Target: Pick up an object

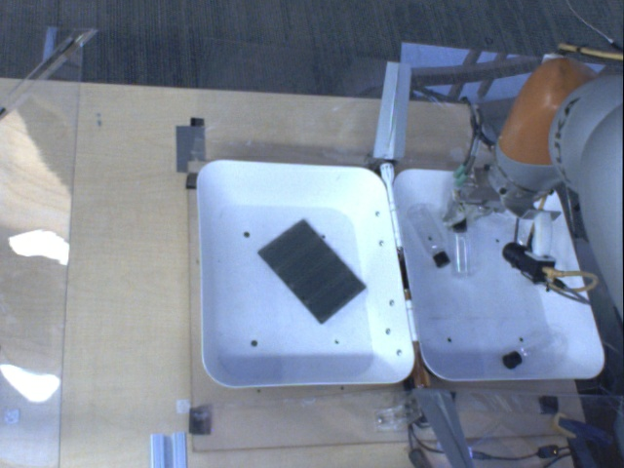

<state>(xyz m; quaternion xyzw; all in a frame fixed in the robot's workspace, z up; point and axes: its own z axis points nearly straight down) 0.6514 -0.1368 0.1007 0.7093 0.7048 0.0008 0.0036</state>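
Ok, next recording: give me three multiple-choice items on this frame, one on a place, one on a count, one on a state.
1. Where does the dark flat pad lie?
A. In the left bin
B. In the right bin
C. On the bench outside the bins

2. How many white bins sit on the bench?
A. One
B. Two
C. Three

3. How does the pad lie in its bin?
A. Flat, turned at an angle to the walls
B. Standing on edge against a wall
C. Hanging over the rim

Answers:
1. A: the pad rests near the middle of the left bin.
2. B: the left bin and the right bin stand side by side on the bench.
3. A: it lies flat on the floor, its corners pointing towards the walls.

The arm reaches over the right bin.
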